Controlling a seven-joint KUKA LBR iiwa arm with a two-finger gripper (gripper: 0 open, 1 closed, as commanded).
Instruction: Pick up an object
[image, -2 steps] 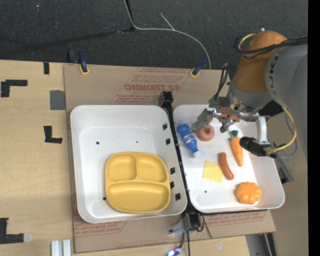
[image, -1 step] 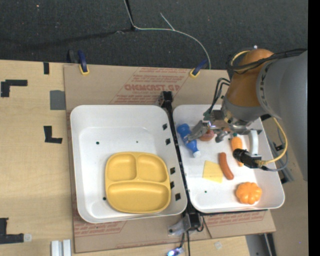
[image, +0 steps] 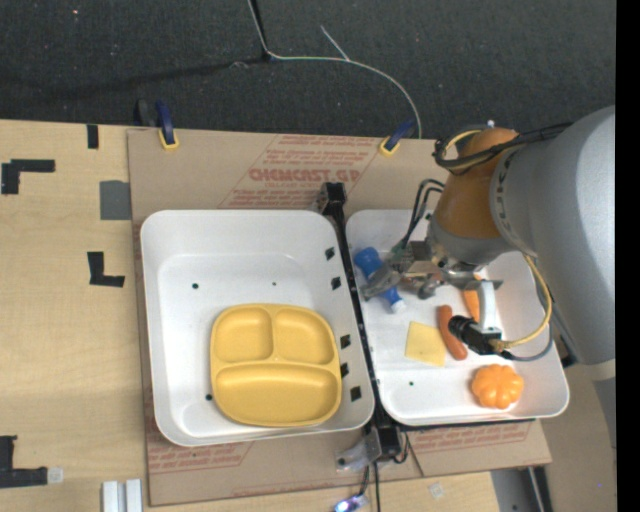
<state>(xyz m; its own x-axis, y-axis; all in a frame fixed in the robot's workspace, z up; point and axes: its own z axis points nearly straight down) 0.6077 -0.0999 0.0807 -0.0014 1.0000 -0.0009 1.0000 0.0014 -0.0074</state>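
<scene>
My gripper (image: 397, 282) is low over the left part of the right bin (image: 440, 405), at the end of the grey arm with its orange band (image: 478, 200). A blue object (image: 368, 263) lies right at the gripper, partly covered by it; I cannot tell whether it is gripped. A yellow cheese wedge (image: 425, 344) lies just below the gripper. Beside the wedge is a red-orange sausage (image: 449, 329), and an orange pumpkin (image: 497, 386) sits in the near right corner. An orange stick-shaped piece (image: 470, 300) lies right of the gripper.
The left bin (image: 170, 250) holds a yellow divided plate (image: 275, 364) in its front half. A raised black-clipped wall (image: 345, 290) between the two bins runs close to the gripper's left side. The arm covers the right bin's back right part.
</scene>
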